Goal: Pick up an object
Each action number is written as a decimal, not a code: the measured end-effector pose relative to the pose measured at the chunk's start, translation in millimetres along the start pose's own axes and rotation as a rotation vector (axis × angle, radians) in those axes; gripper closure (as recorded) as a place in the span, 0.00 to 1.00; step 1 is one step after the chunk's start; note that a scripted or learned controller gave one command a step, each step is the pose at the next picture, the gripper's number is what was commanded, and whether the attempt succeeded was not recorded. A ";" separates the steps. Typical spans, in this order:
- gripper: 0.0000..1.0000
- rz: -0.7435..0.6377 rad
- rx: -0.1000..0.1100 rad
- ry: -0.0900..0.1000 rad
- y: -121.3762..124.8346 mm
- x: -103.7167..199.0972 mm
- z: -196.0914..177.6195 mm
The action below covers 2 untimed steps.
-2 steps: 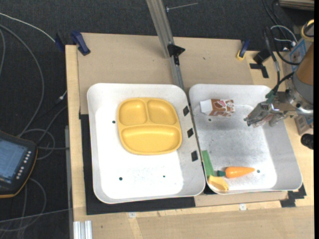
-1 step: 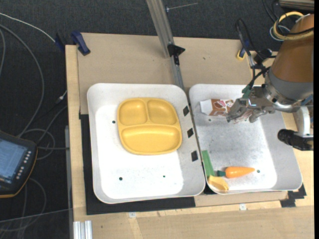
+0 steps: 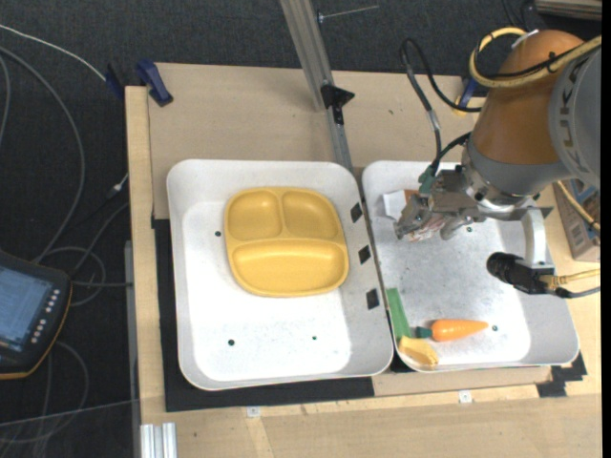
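My gripper [image 3: 423, 219] hangs low over the back left part of the right bin [image 3: 496, 351], under the arm's orange band. Just to its left, near the bin's back left corner, lies a small white object [image 3: 392, 202]. A small brownish patch shows at the gripper's top, too small to identify. An orange carrot toy [image 3: 458, 329] lies near the bin's front edge. A green stick [image 3: 395, 312] and a pale yellow piece [image 3: 418, 352] lie in the front left corner. A yellow divided plate [image 3: 284, 240] rests in the left bin [image 3: 277, 356].
A slanted metal pole [image 3: 310, 41] runs from the back down to the gap between the bins. A black cylinder on a white bracket [image 3: 516, 270] juts from the arm over the right bin. Cables trail at the bench's back right, and a tablet [image 3: 27, 308] lies off the bench at left.
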<state>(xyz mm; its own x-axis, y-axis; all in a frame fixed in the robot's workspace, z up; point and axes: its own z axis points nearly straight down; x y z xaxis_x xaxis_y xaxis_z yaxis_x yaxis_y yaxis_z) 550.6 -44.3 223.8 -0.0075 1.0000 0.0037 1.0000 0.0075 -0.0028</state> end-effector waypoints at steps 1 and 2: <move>1.00 0.000 0.000 0.000 -4.3 51.5 -3.4; 1.00 -0.001 -0.002 0.000 -6.1 110.3 -4.9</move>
